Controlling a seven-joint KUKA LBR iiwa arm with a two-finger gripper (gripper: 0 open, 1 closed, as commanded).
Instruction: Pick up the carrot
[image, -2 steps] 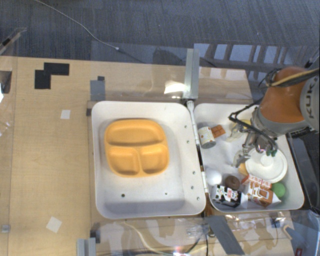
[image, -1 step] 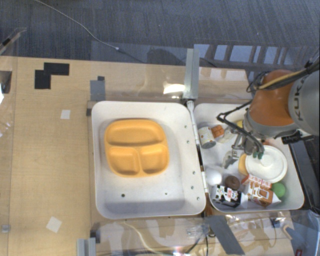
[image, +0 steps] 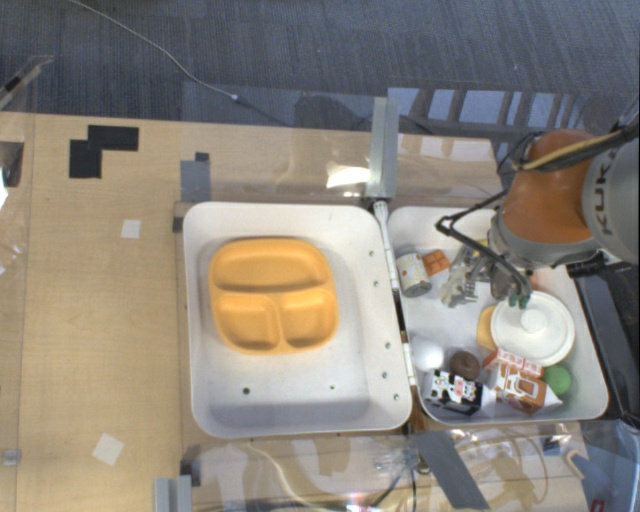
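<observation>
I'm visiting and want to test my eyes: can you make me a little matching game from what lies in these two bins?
Things:
1. divided yellow tray
2. white round lid
3. green ball
4. gripper

Places:
A. front right corner of the right bin
B. middle of the left bin
C. hanging over the middle of the right bin
D. right side of the right bin, just right of the gripper

Pairs: 1-B, 2-D, 3-A, 4-C
</observation>
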